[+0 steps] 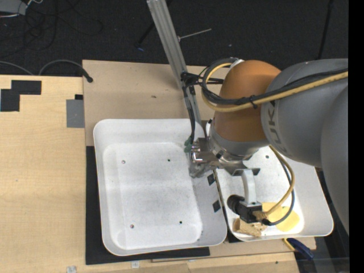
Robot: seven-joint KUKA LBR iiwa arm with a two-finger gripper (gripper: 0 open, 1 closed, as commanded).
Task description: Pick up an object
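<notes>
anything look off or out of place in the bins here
Nothing looks spilled or broken. One oddity: the gripper sits at the rim between the left bin and the right bin, not above the yellow thing or the tan thing at the right bin's near edge. The left bin's floor shows grey smudging.

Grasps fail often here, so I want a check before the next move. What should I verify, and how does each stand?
1. Gripper above a target: not ok; it sits at the wall between left bin and right bin.
2. Something held by gripper: cannot tell.
3. Targets present: ok; yellow object and tan object lie near right bin's front edge.
4. Camera's sight of right bin: not ok; arm covers much of it.
</notes>
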